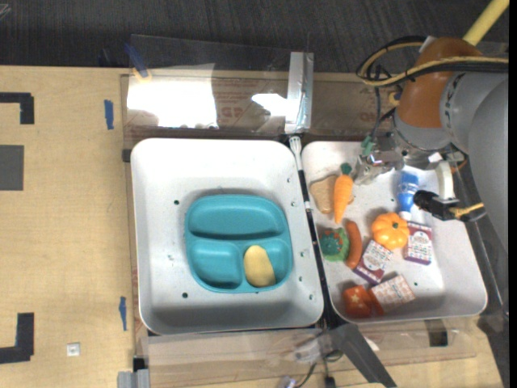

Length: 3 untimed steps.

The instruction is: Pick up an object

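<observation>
Your pincer (373,158) hangs just above-right of the carrot (342,196); you cannot tell its state. The arm (468,103) reaches in from the right.

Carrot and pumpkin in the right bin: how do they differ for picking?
The carrot is long and tapered, lying roughly lengthwise with its green top toward the gripper; the pumpkin is round and squat. The carrot leans against a tan piece at the bin's left wall; the pumpkin sits mid-bin beside small packets. Both are orange toy produce.
</observation>
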Motion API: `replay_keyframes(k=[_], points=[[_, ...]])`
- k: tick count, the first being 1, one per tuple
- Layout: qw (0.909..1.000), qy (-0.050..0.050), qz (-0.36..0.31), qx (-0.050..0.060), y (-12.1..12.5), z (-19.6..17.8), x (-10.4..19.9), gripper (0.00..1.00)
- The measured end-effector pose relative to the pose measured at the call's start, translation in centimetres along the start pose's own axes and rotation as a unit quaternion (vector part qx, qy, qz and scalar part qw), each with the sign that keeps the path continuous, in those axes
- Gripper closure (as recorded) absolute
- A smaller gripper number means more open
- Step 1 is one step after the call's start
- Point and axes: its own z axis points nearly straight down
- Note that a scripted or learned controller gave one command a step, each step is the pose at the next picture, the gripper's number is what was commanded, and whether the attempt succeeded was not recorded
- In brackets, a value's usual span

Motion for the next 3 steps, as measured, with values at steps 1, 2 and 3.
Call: replay_keyframes(k=[1, 2, 3], points=[[1.0, 0.0, 0.0, 0.0, 0.0, 0.0, 0.0, 0.0], [0.9999, -0.004, -0.014, -0.003, -5.9, -0.3, 3.5, 0.0], [0.9988, 0.0, 0.048, 0.0, -2.4, 0.0, 3.7, 0.0]])
